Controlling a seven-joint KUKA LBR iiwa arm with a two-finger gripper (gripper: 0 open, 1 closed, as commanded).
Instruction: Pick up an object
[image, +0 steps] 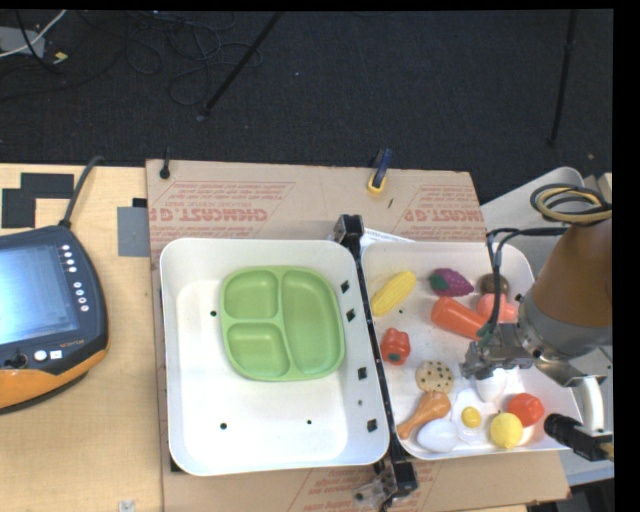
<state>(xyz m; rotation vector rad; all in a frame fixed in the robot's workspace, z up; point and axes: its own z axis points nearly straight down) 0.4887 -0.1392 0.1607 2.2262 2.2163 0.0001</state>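
Right white bin (520, 262): I see the two-finger gripper (487, 368) low among plastic toy foods, beside an orange carrot (457, 317); jaw state I cannot tell. Left white bin (200, 420): green three-compartment plastic tray (282, 323).

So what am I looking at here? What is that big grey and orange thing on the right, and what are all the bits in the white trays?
This is one picture, taken by a camera fixed above a bench, looking down at a slant. The grey and orange thing is a robot arm reaching in from the right. Its pincer hangs over the right bin. I cannot tell from here whether it holds anything. That bin holds toy food: a corn cob, a carrot, a red pepper, a cookie, a drumstick, a lemon and more. The left bin holds a green divided plate. The screen at far left is a control tablet.
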